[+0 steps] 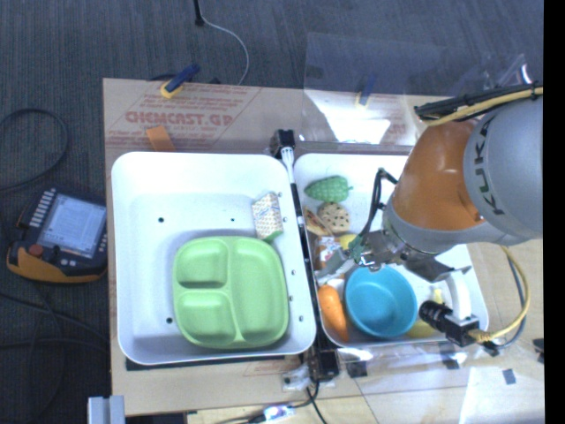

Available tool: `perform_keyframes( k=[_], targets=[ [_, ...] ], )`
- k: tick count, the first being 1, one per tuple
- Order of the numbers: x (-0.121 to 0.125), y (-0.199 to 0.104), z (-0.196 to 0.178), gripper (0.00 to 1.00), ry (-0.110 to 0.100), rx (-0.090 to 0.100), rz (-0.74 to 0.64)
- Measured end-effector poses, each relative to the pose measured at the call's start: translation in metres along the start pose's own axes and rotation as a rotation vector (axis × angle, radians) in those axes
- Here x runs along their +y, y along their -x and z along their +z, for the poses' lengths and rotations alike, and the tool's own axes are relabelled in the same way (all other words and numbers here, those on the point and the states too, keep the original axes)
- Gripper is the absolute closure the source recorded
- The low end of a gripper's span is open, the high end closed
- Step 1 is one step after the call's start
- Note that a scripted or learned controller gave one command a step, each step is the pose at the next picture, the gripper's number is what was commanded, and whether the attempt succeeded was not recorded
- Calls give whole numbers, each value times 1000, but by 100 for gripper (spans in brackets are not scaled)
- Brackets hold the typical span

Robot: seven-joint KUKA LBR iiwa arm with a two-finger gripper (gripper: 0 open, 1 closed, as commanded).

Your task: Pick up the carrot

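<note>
Carrot (330,310): orange, stubby, glossy, lying in the right bin (395,163) at its near-left corner, just beside a blue bowl (380,303). Arm (468,179) reaches in from the right, its orange band hanging over the bin's middle, wrist pointing down. Gripper (375,256) sits above the bowl's far rim, near a cookie (333,216) and green leafy item (327,187); its state cannot be told. Left bin (141,184) bears a green divided plate (231,291).

We see a green divided plate (232,290) in the left white bin (141,201), a small wrapped packet (267,215) just beyond it. The right bin (353,162) holds a blue bowl (380,302) near us and a green leafy item (327,187) farther away. A handheld controller (60,236) lies on the floor at far left.
</note>
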State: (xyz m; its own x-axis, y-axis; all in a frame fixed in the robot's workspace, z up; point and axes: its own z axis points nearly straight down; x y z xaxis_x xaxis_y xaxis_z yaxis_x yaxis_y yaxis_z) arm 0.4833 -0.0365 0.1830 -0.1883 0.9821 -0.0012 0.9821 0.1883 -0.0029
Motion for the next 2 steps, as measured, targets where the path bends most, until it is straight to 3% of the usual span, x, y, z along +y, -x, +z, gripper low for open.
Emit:
perform_keyframes(
  k=[1, 2],
  targets=[
    [8, -38, 0, 0, 1, 1, 34],
    [10, -47, 0, 0, 0, 1, -164]
  ],
)
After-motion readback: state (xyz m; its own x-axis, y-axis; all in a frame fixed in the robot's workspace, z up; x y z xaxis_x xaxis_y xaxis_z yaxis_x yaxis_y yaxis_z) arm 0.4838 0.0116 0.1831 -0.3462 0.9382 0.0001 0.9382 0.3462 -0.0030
